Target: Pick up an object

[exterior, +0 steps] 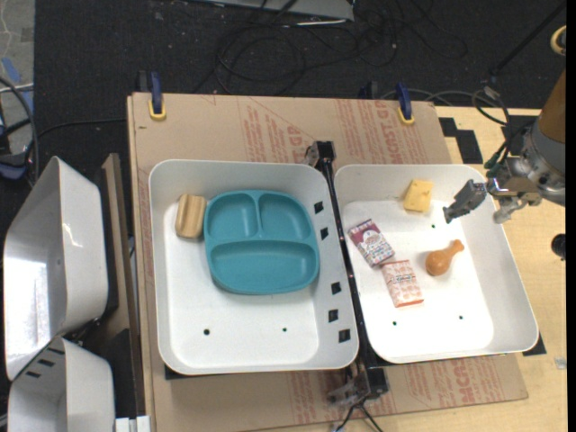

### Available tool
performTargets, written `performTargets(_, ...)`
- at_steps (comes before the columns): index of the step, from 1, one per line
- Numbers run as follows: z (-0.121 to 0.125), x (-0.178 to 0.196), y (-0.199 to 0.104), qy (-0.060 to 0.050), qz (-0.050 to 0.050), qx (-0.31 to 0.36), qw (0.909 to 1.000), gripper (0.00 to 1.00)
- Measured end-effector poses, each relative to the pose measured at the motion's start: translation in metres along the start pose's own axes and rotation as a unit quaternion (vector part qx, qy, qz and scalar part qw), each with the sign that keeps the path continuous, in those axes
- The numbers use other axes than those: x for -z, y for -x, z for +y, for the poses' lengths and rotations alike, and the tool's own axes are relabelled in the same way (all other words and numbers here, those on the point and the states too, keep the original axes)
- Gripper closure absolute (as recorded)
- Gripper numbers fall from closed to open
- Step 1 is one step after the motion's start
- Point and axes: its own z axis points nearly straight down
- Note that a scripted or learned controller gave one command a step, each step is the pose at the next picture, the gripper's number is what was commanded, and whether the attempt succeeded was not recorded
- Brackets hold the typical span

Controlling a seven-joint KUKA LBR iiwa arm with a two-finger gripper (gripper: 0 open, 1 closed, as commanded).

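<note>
The camera view looks down on two white bins side by side on the desk [270, 115]. In the right bin [504, 327] lie four small things: a yellow wedge-shaped block [418, 195] near the far wall, a brown toy drumstick [442, 258] toward the middle, a small carton with a purple and white print [371, 242] near the bin's left wall, and a flat red and white packet [403, 283] just beside and below that carton. The drumstick sits apart from the packet, to its right.

The gripper [484, 199] hangs over the upper right part of the right bin, between the yellow block and the bin's right wall, above the drumstick in the picture. Its two fingers stand spread apart, one dark finger pointing left and one pale finger to the right, with nothing between them.

The left bin [180, 331] holds a teal divided plate [262, 241] with three compartments, and a tan bread-like piece [190, 216] touching the plate's left edge.
</note>
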Motion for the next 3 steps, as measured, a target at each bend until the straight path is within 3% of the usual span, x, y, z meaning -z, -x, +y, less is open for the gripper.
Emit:
performTargets(1, 0.002, 0.006, 0.000, 0.005, -0.001, 0.001, 1.0000, 0.00)
performTargets(3, 0.003, -0.084, 0.009, 0.003, -0.001, 0.000, 1.0000, 0.00)
